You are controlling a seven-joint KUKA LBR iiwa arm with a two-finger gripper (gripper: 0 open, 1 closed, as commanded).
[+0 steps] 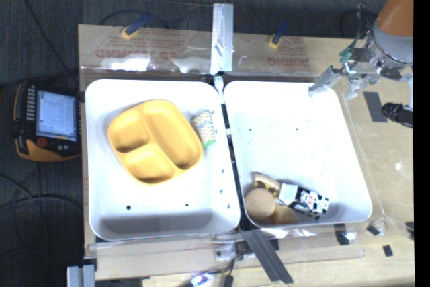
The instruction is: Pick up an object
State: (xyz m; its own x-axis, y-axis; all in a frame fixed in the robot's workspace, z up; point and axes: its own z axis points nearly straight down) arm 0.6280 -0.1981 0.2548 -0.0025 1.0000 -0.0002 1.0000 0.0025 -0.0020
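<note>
My gripper (329,80) hovers at two o'clock over the right bin (295,138), whether apart or together I cannot tell; the nearest objects, a tan ball (259,203) and black-and-white toy (306,199), cluster at five o'clock; descend centred, clear of the wall.

The arm (402,7) is cut off by the right and top edges. Small objects (289,199) clustered in the right bin's (349,144) near corner overlap, too small to identify.
</note>
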